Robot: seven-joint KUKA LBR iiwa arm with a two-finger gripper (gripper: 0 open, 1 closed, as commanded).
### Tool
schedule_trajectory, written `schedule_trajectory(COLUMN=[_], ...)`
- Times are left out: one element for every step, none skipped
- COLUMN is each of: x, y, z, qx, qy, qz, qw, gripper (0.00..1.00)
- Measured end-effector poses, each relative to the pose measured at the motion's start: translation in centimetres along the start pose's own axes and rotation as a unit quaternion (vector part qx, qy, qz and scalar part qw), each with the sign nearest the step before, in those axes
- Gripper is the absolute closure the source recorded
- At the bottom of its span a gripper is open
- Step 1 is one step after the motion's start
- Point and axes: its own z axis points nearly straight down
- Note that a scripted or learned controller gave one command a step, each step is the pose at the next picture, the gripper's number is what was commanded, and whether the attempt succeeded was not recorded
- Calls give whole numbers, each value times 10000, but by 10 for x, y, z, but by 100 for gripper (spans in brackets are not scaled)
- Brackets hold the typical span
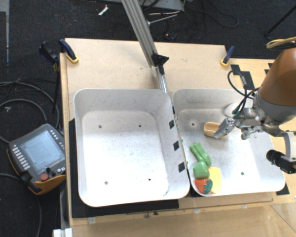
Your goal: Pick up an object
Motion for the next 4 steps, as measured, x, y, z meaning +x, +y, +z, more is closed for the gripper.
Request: schedule_trajectory(x=[0, -7, -6, -6], y=[0, 7, 7, 7], z=[0, 55, 108, 96], qx=[-3, 20, 0, -10], qy=[-1, 0, -3, -2], qz=[5, 11, 7, 8], qw=[10000, 10000, 10000, 10000], gripper=[0, 0, 0, 100])
